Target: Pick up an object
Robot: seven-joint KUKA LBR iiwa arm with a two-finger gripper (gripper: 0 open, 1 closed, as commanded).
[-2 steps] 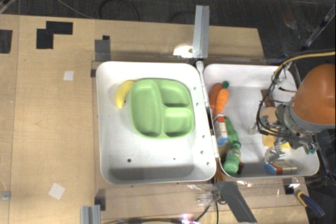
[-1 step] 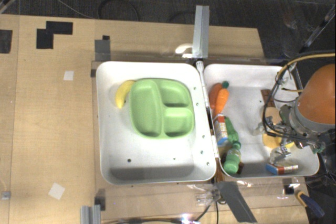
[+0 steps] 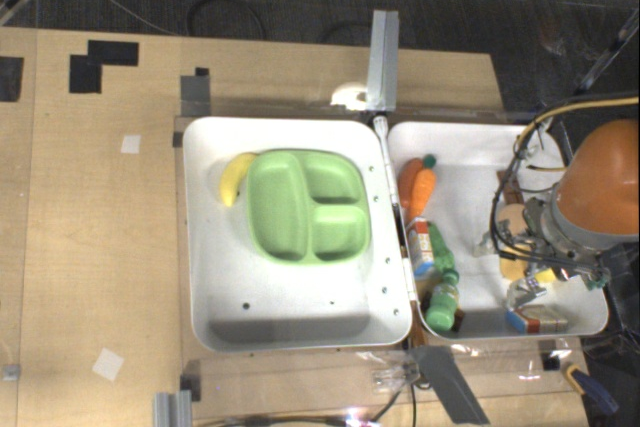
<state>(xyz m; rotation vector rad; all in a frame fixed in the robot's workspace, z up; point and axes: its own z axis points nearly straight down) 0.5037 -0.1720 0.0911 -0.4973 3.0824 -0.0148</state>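
Bins: two, white, a left bin (image 3: 205, 245) at 9 o'clock and a right bin (image 3: 470, 155) at 3 o'clock. Green divided tray (image 3: 305, 205): one. Banana (image 3: 234, 179): one. Toy carrot (image 3: 420, 190): one. Bottles: two, one red-labelled bottle (image 3: 421, 245), one green bottle (image 3: 442, 300).

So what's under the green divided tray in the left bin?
A yellow banana pokes out from beneath the green divided tray's left edge; its remainder, and anything else below, is covered. Around it, bare left bin floor.

No text or number can be read. The bottle (image 3: 423, 248) beside the carrot (image 3: 420, 191) has a label, but too blurred.
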